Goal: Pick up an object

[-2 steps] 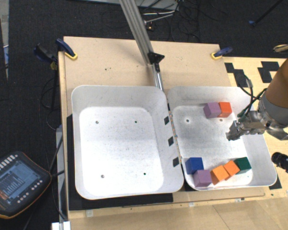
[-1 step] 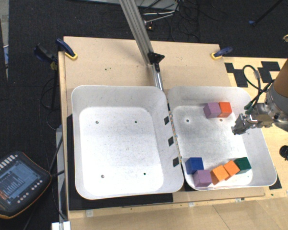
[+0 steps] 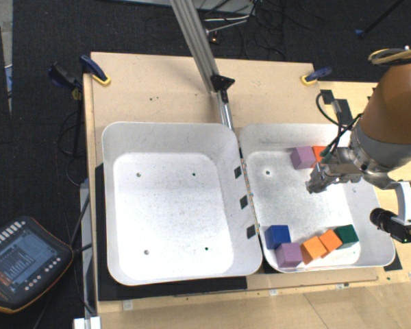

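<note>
The tool (image 3: 318, 182) hangs low over the far half of the right-hand white plastic bin (image 3: 377, 256), reaching in from the right under the grey arm with its orange band (image 3: 396, 108); whether it is released or clenched I cannot tell, and nothing visibly sits between its tips. The closest candidates lie just to its far-left: a small purple foam cube (image 3: 301, 157), with a small orange block (image 3: 319, 152) tucked right beside it on the right, partly hidden behind the tool's body. So I would judge that a grasp there calls for a short shift left and toward the far wall, and the two pieces sit so close together that closing on one may nudge or catch the other. The cubes look about equal on every side, so no long axis matters much. Well apart, along the near wall of the same bin, sits a loose row: a blue cube (image 3: 277, 235), a second purple cube (image 3: 288, 254), a second orange cube (image 3: 315, 246) and a green cube (image 3: 344, 236), several touching one another and crowding the rim, which would make a clean pinch awkward. The left-hand white bin (image 3: 116, 184) lies beside it on the pale wooden counter (image 3: 157, 81), and a slanted metal rail (image 3: 195, 36) crosses above the far edge.
</note>
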`<state>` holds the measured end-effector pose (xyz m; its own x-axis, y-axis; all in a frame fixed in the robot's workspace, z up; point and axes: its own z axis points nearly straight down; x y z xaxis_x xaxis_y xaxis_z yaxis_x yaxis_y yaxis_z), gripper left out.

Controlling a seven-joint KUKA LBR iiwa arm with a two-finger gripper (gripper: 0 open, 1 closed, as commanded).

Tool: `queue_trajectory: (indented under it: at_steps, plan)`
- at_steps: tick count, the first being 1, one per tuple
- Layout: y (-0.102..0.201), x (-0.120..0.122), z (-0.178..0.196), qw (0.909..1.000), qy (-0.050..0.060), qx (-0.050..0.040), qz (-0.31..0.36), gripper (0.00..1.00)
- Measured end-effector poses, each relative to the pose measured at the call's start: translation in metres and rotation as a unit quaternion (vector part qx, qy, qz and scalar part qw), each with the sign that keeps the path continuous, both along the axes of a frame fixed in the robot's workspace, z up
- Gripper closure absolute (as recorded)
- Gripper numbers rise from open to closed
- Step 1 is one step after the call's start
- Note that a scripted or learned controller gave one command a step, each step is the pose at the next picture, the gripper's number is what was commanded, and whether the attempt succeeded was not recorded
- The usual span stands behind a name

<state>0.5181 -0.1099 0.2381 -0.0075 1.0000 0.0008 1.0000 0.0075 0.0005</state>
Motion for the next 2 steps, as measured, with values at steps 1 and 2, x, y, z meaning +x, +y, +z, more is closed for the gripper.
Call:
queue_trajectory:
  at_steps: [1,2]
  plan:
    - [0.065,0.001,0.001,1.0,0.0,0.0009,0.001,1.0]
    - [0.112,-0.003,0.006,1.0,0.0,0.0005,0.001,1.0]
